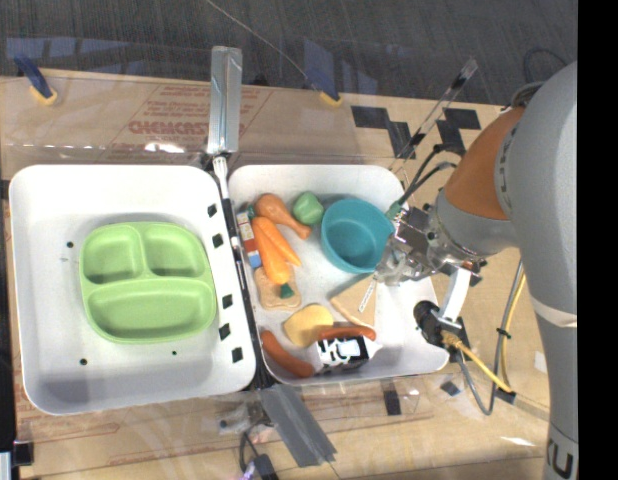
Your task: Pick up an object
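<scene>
In the right bin (414, 193) we see a round teal bowl (354, 233), open side up, at twelve o'clock from the tan wedge (357, 300). The gripper (401, 258) sits at the bowl's three o'clock (its tips blur together), so we cannot tell its opening.

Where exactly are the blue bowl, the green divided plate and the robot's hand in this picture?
blue bowl (355, 234): camera view, on the inside of its bowl.
green divided plate (147, 280): camera view, on the ridge between its compartments.
hand (397, 260): camera view, at its tip beside the bowl's right rim.
</scene>
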